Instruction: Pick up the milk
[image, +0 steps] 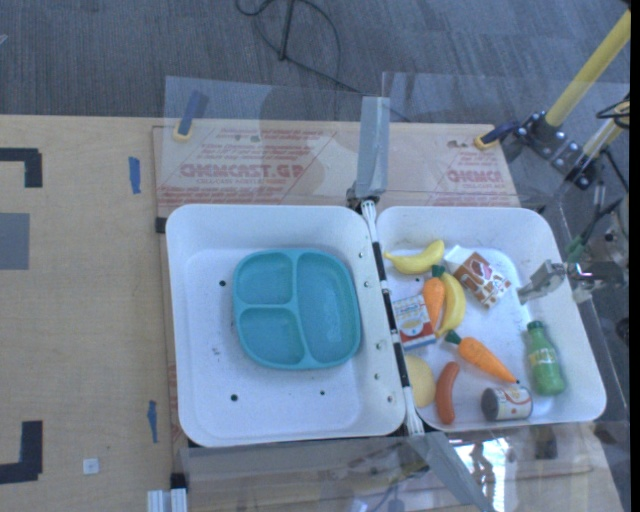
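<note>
- A wooden desk (80, 330) carries two white bins; the left bin (195, 240) holds a teal divided plate (297, 308).
- The milk (412, 321), a small carton, lies flat at the right bin's (570, 270) left wall, its long axis running up and down the view.
- Touching its right side: a carrot (434, 300) and banana (455, 305).
- The hand (545, 280) hovers at the bin's right side, so the milk lies well to its left; whether its fingers are spread, I cannot tell.

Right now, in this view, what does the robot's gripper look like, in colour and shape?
The gripper is small, pale grey and metallic, with an angular outline. Behind it sits a darker block with thin cables, one greenish. No marking can be read; that part is blurred.
</note>
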